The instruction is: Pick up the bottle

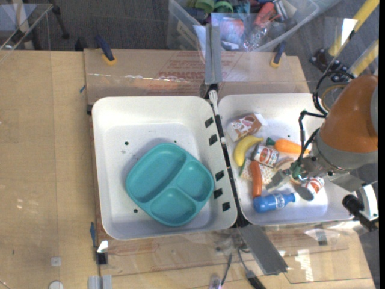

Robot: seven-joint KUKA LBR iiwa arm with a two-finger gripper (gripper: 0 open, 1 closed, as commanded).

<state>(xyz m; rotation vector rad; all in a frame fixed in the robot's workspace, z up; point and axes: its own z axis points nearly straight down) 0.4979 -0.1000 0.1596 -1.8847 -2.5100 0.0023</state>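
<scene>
Lab bench [42, 161], paired white bins [108, 161]

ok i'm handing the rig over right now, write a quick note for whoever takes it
Gripper: low in the right bin, over the toy food; whether its fingers are open or shut cannot be told from above.
Blue bottle: lying on its side near the front of the right bin, just below-left of the gripper, not held.
Around it: orange sausage, banana, small can, carrot.
Left bin: holds a teal divided plate.
Done: nothing lifted yet.
Left: grasp the bottle and lift it.
</scene>
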